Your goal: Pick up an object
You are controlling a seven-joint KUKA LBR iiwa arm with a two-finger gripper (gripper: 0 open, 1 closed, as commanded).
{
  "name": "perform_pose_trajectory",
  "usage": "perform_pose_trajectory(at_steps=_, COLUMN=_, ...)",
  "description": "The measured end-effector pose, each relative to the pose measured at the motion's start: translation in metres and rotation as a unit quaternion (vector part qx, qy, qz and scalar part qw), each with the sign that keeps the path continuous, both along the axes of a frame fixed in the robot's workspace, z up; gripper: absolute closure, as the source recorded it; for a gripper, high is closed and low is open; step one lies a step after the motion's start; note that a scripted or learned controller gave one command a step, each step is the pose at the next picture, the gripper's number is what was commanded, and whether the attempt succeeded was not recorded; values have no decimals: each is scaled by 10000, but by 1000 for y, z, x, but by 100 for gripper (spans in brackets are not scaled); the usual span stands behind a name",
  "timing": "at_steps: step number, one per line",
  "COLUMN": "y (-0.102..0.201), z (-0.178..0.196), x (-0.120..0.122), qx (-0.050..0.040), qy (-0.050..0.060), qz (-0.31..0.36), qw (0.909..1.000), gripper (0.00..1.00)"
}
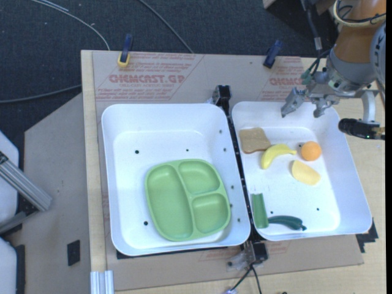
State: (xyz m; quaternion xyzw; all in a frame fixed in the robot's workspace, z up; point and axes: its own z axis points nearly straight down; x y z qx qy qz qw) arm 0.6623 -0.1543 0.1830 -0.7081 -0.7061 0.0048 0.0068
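Gripper spread open, nothing between fingers, above far edge of right bin. Left bin holds green divided plate. Right bin: tan bread slice at far left, banana just beside it, green utensil near front, yellow piece, orange touching neither.

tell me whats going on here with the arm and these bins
The arm's gripper hangs open over the far edge of the right bin, holding nothing. In that bin lie a slice of toast, a banana, an orange, a yellow lemon-like piece and a green tool. The left bin holds a green divided plate.
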Motion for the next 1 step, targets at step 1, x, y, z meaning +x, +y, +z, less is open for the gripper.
perform_pose_trajectory(at_steps=1, y=0, z=10, x=3, qx=-13, qy=-77, qz=14, qw=10000, gripper=0)
